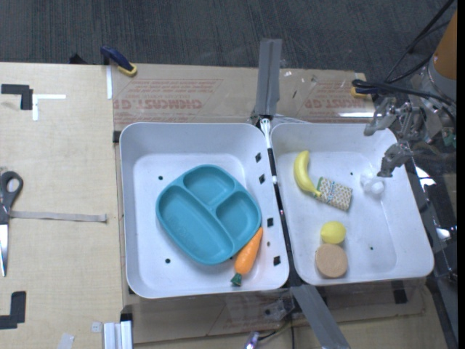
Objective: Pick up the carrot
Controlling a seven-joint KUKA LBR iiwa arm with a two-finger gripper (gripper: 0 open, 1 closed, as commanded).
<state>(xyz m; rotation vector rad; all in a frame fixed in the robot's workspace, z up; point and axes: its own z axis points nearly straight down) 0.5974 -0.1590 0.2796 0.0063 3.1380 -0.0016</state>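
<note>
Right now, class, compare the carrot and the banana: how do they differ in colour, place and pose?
The carrot is orange with a green end; the banana is yellow. The carrot lies in the left bin against the blue plate; the banana lies in the right bin beside a small patterned packet. The carrot is straight and slanted; the banana curves. Both lie flat, away from the gripper.

Smooth, glossy plastic bins (138, 217); matt teal plastic plate (207, 213); bare metal tool (396, 140).
</note>
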